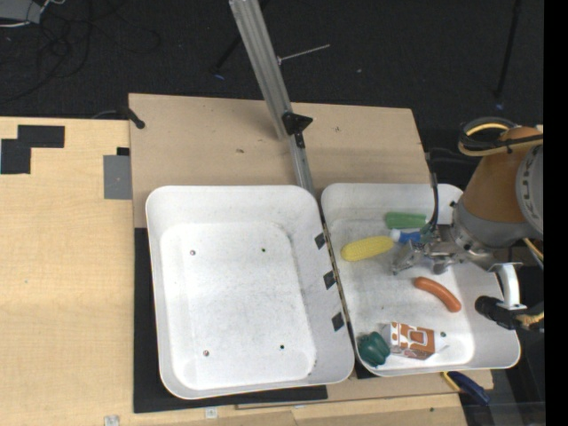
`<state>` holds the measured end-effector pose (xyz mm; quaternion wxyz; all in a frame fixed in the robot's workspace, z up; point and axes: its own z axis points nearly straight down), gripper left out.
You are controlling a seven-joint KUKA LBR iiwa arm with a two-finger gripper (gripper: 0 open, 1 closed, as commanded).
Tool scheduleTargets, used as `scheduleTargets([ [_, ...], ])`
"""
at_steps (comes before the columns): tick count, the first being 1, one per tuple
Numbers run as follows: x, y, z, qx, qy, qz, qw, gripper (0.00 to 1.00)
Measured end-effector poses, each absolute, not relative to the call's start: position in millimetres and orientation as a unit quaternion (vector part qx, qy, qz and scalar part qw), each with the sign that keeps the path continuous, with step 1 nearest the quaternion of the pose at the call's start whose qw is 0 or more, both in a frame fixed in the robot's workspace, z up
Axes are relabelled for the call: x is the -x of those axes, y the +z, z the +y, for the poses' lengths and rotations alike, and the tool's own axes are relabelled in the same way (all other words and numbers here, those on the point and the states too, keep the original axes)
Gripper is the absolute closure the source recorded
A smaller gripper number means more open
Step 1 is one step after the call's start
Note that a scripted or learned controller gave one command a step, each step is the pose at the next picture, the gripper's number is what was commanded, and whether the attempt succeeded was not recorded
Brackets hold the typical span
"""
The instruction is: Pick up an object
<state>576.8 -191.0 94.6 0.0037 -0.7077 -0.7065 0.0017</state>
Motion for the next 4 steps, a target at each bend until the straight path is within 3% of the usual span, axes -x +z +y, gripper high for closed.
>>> scheduleTargets([
  [1, -577.7, 107.0, -192.9, 0.71, 0.0009, -0.705, 0.002, 1.0],
  [3, -578.0, 233.2, -189.6, 0.707, -0.0013, -0.708, -0.002, 1.0],
  [4, -578.1, 237.3, -189.9, 0.706, 0.0003, -0.708, 0.0, 1.0],
])
